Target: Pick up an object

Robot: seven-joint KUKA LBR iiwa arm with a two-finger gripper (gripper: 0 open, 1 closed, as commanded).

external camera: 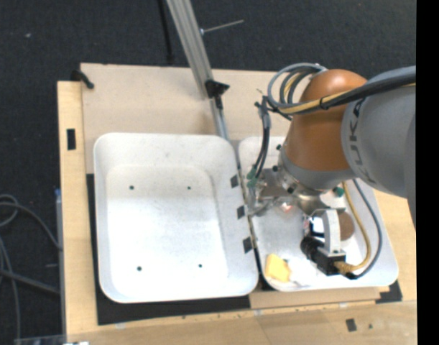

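Note:
A small yellow object (276, 268) lies at the front left corner of the right bin (386, 264), with something pale (297, 273) beside it. My gripper (274, 201) hangs low over the left side of that bin, close to the wall between the bins and a short way behind the yellow object. The orange wrist band and the grey arm cover most of the right bin. A brownish rounded thing (346, 226) peeks out beside the wrist; what it is I cannot make out.
The left bin (111, 157) stands beside the right one, sharing a narrow divide with black clips (242, 210). A slanted metal rail (192, 42) rises behind the bins. Loose cables (11, 228) lie on the dark floor at left.

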